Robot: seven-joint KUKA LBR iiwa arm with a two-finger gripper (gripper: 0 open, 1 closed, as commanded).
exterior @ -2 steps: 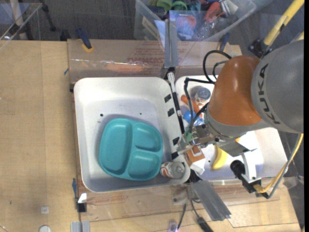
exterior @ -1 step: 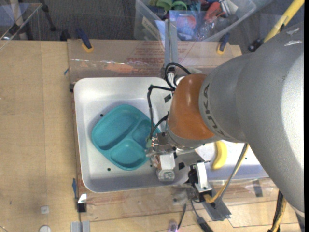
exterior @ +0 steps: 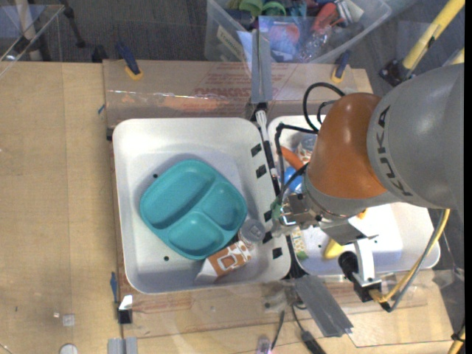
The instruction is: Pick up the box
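Flatly, the box [exterior: 229, 259] lies with its long axis running left-right.

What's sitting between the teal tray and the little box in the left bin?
A small clear cup sits between the teal tray and the box, in the camera view.

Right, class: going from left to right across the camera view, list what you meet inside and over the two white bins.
Teal divided plastic plate → small orange-and-white cardboard box → clear plastic cup → black divider between the bins → grey robot arm with the orange band.
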